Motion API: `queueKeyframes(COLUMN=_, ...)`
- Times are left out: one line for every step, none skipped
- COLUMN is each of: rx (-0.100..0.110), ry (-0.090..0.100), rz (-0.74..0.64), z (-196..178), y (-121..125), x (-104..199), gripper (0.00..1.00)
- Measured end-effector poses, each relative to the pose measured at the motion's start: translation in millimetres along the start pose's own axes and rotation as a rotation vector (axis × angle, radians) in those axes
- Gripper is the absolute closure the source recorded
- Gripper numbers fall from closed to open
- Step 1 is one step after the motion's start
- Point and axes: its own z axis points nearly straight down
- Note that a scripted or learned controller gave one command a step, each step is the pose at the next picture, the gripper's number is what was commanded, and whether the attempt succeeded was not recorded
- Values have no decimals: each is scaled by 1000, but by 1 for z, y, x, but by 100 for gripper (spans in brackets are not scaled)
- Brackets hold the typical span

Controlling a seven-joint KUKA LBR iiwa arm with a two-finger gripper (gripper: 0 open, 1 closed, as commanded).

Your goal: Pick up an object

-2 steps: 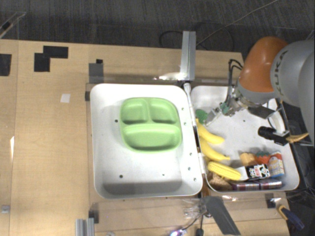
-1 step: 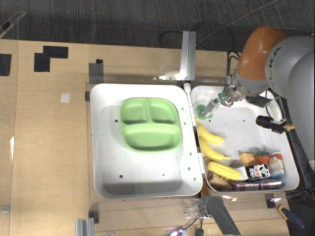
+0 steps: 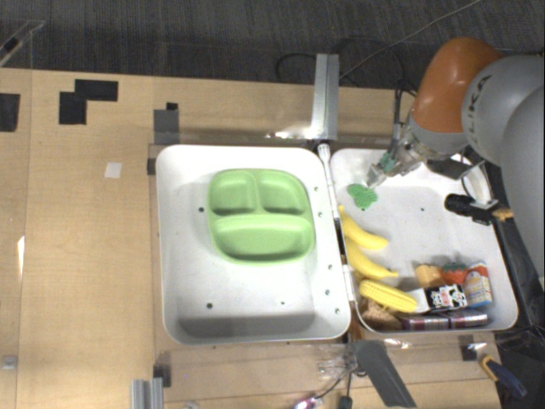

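Camera view: gripper at right bin's far left, just above small green piece; jaw state impossible to tell. 3 bananas nearer; carton print unreadable.

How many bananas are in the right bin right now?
3, along the right bin's left wall: banana highest, second banana below it, third banana lowest, by the clutter, which may hide more.

A green divided plate is seen in the left bin; bananas are seen in the right bin.
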Motion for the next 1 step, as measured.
queueKeyframes(rx=14, ry=3, rz=247, z=-81, y=13, x=20, gripper=100)
